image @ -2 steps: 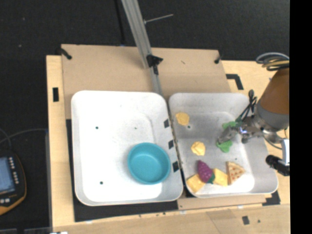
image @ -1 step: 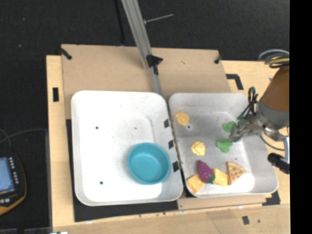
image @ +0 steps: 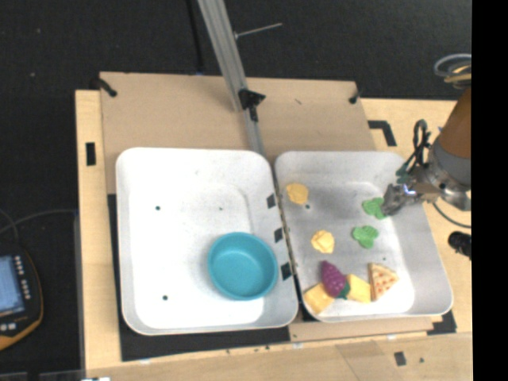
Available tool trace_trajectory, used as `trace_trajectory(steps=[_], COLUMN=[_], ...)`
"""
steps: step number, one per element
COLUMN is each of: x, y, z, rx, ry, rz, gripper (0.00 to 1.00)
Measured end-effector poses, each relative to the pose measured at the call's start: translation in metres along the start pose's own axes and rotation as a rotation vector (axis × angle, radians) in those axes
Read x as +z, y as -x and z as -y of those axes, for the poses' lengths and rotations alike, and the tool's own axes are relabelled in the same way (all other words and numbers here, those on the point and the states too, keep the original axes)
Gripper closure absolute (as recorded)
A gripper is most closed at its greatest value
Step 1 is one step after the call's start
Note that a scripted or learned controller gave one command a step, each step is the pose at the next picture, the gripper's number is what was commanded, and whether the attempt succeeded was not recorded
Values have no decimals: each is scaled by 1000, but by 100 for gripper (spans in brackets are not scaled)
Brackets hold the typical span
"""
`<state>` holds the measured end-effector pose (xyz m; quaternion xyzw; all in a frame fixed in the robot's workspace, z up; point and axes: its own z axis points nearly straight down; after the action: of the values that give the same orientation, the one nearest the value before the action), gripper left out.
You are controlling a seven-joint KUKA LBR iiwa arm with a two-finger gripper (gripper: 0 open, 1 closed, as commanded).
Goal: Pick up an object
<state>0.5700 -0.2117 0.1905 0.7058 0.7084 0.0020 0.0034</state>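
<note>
Overhead view of the table with two white bins. The right bin (image: 421,244) holds small toy foods — two green pieces, two yellow lumps, a purple grape cluster (image: 333,278), a pizza slice (image: 382,279). The gripper (image: 394,199) reaches in from the right and sits low at the upper green piece (image: 373,208), apparently the chosen object since it lies nearest the arm; contact and how far the gripper is spread cannot be told. The left bin (image: 159,189) carries a blue bowl (image: 241,265) — plausibly the drop-off side.
</note>
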Motion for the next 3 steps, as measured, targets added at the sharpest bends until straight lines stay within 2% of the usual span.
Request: trace_trajectory(steps=[1,2,3], x=[-52,-61,-64], y=[1,-43,-96], z=[-2,-1,10], rx=[-1,0,-3], ry=[-2,-6,-5], rz=[1,-2,-3], gripper=[100,100,100])
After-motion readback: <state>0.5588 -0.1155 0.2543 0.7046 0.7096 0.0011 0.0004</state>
